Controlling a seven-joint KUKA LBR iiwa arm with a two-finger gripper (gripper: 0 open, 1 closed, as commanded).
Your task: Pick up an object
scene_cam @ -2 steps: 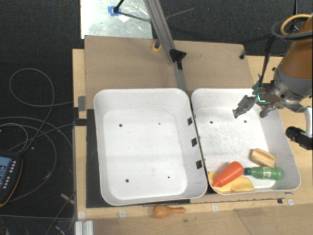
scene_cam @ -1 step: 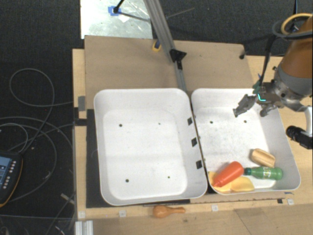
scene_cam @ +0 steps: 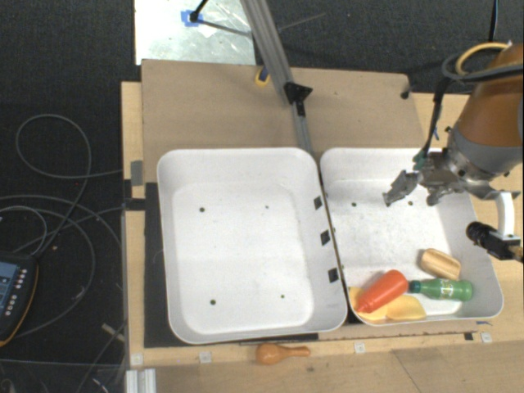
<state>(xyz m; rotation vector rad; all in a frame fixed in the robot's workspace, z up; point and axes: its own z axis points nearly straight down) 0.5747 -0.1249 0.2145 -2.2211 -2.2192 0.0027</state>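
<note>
While the gripper point(scene_cam: 403, 190) hangs over the upper part of the right bin point(scene_cam: 360, 166), I judge the pick not yet begun — nothing sits between its fingers, and whether they are spread or closed I cannot tell from this angle. The candidates all lie together in that bin's near corner, well apart from the gripper: an orange carrot-shaped toy point(scene_cam: 381, 290) lying at a slant, a yellow piece point(scene_cam: 404, 309) touching it underneath, a green bottle point(scene_cam: 442, 288) on its side with a white label, and a tan bread-like roll point(scene_cam: 440, 262) just above the bottle. The left bin point(scene_cam: 172, 170) offers me nothing to take. A small tan pear-shaped thing point(scene_cam: 275, 352) rests on the bench outside both bins. Everything is left to do — approach, closing, lift.
</note>
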